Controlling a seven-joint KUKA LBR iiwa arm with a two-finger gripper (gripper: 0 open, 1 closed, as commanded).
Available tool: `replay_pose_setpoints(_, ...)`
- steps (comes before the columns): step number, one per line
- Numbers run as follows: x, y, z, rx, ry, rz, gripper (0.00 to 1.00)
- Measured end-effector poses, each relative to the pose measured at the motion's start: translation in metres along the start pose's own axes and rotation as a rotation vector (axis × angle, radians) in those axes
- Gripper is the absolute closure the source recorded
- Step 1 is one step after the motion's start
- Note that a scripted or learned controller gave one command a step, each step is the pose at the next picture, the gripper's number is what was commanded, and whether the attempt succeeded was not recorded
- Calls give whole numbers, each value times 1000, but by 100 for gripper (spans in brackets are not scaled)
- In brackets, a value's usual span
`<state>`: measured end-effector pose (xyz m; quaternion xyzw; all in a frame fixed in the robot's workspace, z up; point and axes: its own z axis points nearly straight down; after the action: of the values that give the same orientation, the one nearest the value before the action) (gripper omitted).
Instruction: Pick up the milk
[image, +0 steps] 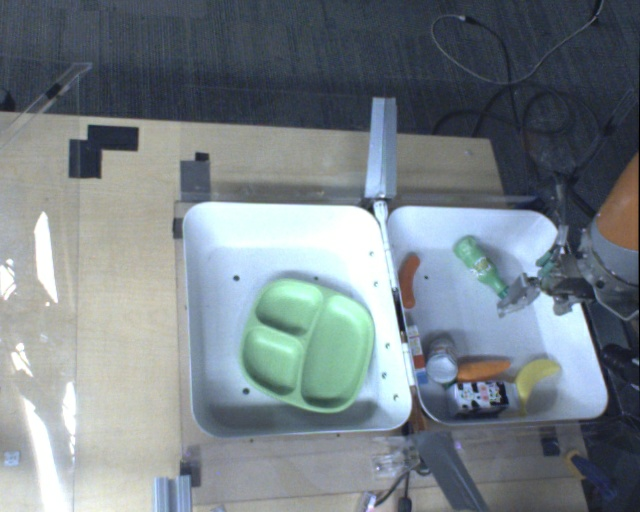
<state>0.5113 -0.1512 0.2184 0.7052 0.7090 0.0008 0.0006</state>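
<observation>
we see the milk (478, 397) at the right bin's (590, 405) front wall; the gripper (540, 290), fingers spread, hovers above, holding nothing.

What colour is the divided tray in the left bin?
Light green, seen in the camera view: the tray lies in the left bin.

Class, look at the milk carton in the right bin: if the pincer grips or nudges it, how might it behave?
The milk carton looks small and boxy, so probably light and unlikely to roll. It lies wedged between the carrot and the right bin wall, so a nudge may jam it or shift the carrot. Its thin walls could dent.
</observation>
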Motion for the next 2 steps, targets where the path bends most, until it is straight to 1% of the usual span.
replay_pose_setpoints(1,35,-21,117,-3,0,-23,0)
replay_pose_setpoints(2,65,-20,129,-13,-2,217,0)
